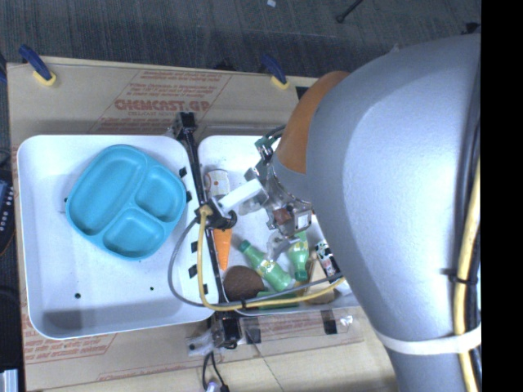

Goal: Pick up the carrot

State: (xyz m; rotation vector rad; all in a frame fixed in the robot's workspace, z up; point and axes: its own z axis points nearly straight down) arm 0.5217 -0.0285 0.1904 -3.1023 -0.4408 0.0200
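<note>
While the arm leans in from the frame's right, the camera view reads:
Carrot: lower left of the right bin, against its left wall, tip pointing down.
Gripper: low over the right bin's middle, right of the carrot; grip state cannot be told.
Green bottles: beneath the gripper.
Brown object: below the carrot.
Blue tray: left bin, upper middle.

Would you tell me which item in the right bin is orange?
The carrot, lying against the bin's left wall; the bottles beside it are green and the round thing below is brown.
</note>
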